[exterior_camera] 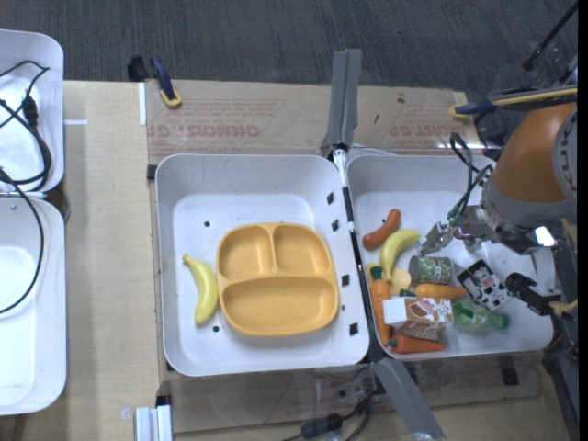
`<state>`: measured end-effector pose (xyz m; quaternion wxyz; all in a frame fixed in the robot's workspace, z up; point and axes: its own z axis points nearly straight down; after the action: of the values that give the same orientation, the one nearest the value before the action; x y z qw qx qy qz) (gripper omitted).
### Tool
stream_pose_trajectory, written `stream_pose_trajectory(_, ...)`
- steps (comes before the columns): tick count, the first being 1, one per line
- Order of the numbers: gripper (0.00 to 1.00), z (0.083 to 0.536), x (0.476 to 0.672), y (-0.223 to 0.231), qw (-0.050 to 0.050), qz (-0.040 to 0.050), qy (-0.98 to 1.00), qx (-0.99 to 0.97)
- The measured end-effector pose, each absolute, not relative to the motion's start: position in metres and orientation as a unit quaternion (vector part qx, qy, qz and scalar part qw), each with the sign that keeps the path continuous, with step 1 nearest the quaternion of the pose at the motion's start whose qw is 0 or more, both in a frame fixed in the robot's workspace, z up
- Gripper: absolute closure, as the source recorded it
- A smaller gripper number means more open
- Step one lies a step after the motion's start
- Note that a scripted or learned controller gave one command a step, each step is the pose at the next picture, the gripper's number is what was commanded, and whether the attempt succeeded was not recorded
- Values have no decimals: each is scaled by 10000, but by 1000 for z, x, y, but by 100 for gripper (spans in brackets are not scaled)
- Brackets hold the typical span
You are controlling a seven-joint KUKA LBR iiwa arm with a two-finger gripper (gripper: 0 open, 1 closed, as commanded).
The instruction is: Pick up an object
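Camera view | gripper (439, 238) low at 12 o'clock of the right bin (514, 343), jaws narrow, nothing between them | banana (398, 249) just beside at 9, can (433, 269) at 6 | pick not made; grasp and lift remain

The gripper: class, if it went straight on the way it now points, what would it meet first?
Probably the banana in the right bin. The gripper points leftward and down toward it, with the small can close beneath; depth is hard to judge from above.
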<state>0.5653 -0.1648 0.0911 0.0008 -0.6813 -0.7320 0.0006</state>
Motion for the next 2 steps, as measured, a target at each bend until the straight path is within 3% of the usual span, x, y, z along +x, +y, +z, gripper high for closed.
stream_pose_trajectory(1, 0, 92, 611, -120, -4, 1, -7613, -6484)
stream_pose_trajectory(2, 0, 91, 603, -98, 5, 8, -7813, -6242)
